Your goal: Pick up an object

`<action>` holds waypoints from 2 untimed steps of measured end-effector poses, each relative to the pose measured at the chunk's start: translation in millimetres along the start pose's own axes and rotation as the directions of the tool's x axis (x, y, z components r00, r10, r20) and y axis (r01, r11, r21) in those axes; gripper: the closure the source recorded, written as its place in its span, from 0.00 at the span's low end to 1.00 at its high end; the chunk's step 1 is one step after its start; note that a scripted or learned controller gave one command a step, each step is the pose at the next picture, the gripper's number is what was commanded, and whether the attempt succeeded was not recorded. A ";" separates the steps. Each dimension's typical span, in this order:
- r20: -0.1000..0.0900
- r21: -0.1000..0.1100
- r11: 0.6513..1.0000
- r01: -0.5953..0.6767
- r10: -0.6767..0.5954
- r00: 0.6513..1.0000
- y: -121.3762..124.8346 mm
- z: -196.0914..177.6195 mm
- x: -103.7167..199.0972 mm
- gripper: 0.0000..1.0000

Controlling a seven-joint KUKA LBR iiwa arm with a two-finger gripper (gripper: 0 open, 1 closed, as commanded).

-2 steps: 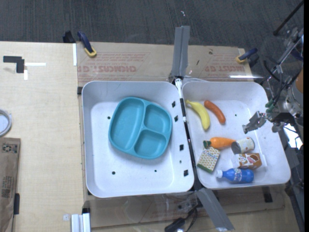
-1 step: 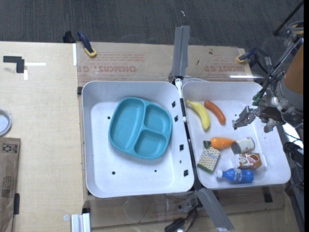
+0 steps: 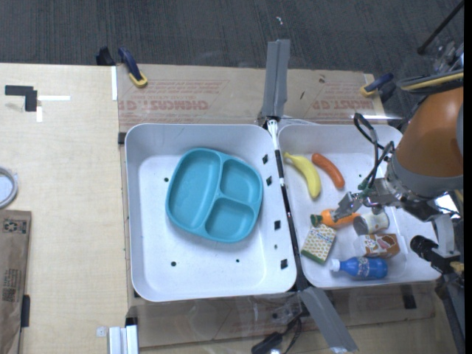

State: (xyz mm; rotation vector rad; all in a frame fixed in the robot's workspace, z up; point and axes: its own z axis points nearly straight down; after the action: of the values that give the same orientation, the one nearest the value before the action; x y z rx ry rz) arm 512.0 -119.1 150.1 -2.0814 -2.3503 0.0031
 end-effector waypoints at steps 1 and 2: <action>0.000 0.000 1.000 0.000 0.000 1.000 0.0 -0.1 -0.1 0.00; 0.002 -0.002 0.995 0.098 -0.098 0.995 27.1 -118.8 -28.0 0.00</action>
State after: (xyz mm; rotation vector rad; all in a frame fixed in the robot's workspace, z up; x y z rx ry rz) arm 542.6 -143.6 268.8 -1.9656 -2.4513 0.0022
